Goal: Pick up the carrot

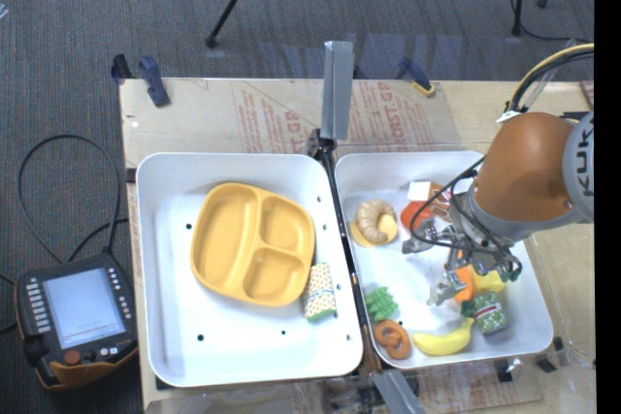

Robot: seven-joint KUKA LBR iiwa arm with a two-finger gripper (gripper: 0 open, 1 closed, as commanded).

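The carrot (467, 280) shows as a small orange piece in the right bin (408, 168), partly hidden under the arm's wrist. My gripper (452, 284) hangs low over the bin's right half, right at the carrot's left side. The orange wrist band and cables cover most of the hand, so I cannot tell whether the carrot is in its grasp.
Around the carrot lie a yellow item (492, 281), a green can (490, 315), a banana (443, 341), a pretzel (393, 336), a green vegetable (381, 302), a croissant (375, 223), a red item (415, 213) and a white block (419, 191). The left bin (165, 325) holds a yellow divided plate (254, 242) and a small packet (319, 291).
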